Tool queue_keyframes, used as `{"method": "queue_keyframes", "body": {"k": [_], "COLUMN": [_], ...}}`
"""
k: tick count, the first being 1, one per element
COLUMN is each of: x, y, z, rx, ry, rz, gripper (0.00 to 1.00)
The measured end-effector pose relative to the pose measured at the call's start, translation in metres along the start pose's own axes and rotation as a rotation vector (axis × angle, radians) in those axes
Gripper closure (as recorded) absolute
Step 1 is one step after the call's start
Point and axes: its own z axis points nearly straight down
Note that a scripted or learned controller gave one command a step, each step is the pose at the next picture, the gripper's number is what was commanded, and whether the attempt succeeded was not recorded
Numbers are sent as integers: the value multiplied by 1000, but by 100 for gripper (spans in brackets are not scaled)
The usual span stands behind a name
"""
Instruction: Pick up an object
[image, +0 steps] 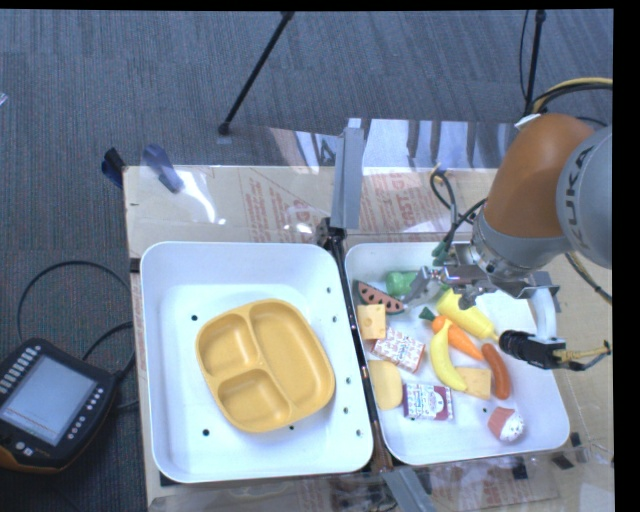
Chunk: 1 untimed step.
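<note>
The right bin (545, 400) holds several toy foods: a watermelon slice (380, 297), a green piece (402, 282), a cheese block (372, 322), a patterned box (400, 350), a banana (443, 358), a carrot (462, 342), a sausage (497, 370) and a red-and-white carton (428, 402). My gripper (448, 282) hangs low over the bin's back middle, just above a yellow oblong toy (468, 314). Nothing is visibly held.
In the left bin (170, 300) lies a yellow divided plate (264, 363). A red-and-white piece (507, 424) sits near the right bin's front right corner. The grey and orange arm (545, 190) covers the bin's back right. A pendant (45, 400) lies on the floor at left.
</note>
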Motion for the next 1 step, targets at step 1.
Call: {"method": "queue_keyframes", "body": {"k": [1], "x": [53], "y": [-1], "z": [-66], "rx": [-6], "ry": [-2], "rz": [117], "gripper": [0]}}
